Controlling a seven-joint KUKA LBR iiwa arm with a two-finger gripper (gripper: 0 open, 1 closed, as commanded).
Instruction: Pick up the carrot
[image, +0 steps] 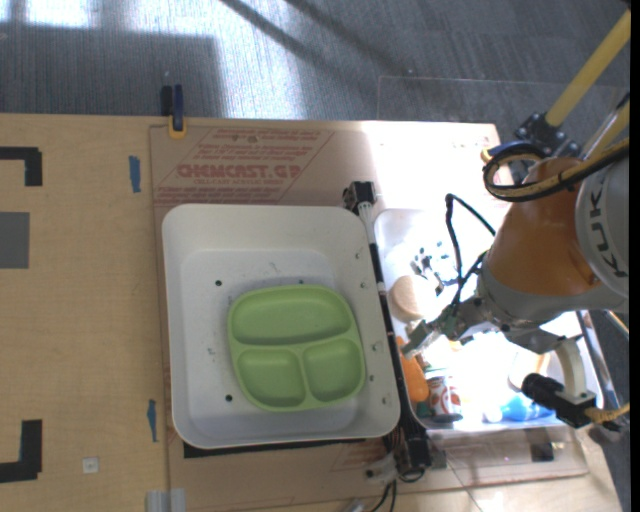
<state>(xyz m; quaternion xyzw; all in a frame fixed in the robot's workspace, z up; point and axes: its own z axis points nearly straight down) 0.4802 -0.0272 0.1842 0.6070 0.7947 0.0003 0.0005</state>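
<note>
The grey two-finger gripper (428, 335) hangs right of centre, just above the orange carrot (411, 372) in the right-hand shallow white bin (392, 225). Whether it is spread or pressed together, I cannot tell. A green three-compartment plastic plate (296, 345) lies in the left white bin (200, 250).

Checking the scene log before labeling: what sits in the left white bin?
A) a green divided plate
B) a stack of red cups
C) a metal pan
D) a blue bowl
A: the left bin holds a light green plate with three compartments, lying flat near its middle; the arm's gripper is over the right bin.
</note>
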